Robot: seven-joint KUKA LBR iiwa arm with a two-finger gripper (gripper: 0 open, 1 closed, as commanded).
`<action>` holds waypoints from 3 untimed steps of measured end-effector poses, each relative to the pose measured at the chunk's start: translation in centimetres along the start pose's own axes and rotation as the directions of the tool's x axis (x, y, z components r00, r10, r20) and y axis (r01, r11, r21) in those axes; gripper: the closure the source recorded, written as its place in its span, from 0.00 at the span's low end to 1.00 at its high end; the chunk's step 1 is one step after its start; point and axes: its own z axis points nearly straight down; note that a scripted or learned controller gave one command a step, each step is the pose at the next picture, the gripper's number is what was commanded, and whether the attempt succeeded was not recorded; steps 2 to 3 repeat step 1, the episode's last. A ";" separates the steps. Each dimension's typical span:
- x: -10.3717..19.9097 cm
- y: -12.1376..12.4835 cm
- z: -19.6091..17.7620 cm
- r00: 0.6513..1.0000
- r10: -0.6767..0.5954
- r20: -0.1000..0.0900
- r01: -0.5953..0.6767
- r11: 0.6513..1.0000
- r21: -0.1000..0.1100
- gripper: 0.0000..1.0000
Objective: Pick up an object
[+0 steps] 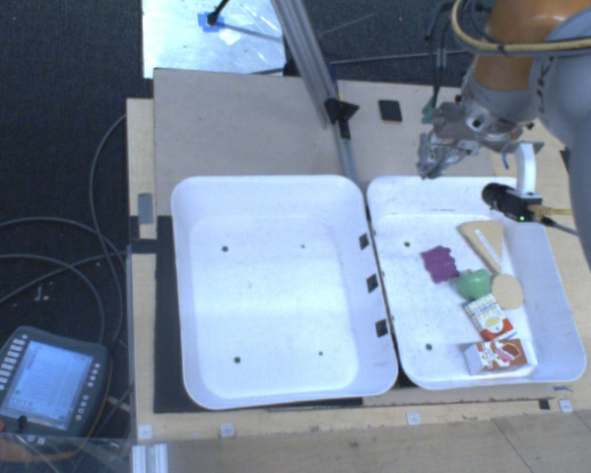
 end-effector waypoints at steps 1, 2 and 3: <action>11.3 0.6 -9.9 1.000 -0.008 -0.003 0.008 1.000 -0.006 1.00; 11.3 0.6 -9.9 1.000 -0.008 -0.003 0.008 1.000 -0.006 1.00; 11.3 0.6 -9.9 1.000 -0.008 -0.003 0.008 1.000 -0.006 1.00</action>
